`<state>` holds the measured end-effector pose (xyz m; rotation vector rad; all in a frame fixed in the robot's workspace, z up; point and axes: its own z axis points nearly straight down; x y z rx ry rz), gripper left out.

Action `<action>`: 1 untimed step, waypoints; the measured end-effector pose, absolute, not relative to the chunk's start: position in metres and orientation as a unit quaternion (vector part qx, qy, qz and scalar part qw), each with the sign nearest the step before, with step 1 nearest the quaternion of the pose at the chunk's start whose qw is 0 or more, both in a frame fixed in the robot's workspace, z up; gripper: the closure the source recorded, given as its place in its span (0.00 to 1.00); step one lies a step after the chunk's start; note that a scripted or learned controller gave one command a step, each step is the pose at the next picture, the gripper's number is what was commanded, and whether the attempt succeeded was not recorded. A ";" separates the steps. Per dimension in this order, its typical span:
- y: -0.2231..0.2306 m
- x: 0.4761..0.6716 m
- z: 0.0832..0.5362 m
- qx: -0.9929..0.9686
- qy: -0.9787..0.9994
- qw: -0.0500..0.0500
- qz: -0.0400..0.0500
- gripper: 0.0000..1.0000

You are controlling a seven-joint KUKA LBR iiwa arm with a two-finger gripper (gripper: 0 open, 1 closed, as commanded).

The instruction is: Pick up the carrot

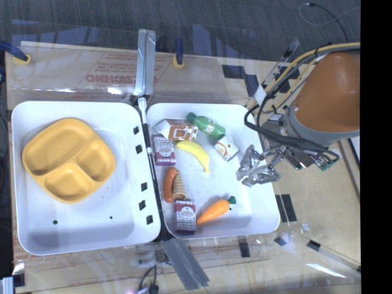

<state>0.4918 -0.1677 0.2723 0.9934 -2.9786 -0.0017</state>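
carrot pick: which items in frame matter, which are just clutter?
Relevant:
carrot, near the right bin's front edge
gripper, above the right bin's right side

Clutter:
banana
green bottle
three small cartons
hot dog
yellow tray, in the left bin

Carrot (212,212): orange, green top. Banana (195,153): yellow. Bottle (206,125): green. Tray (67,159): mustard yellow, 3 compartments. 2 bins (79,231): white, black specks. Arm (331,94): orange band, grey below.
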 end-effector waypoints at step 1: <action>-0.157 0.492 0.271 0.462 -0.887 0.000 0.000 1.00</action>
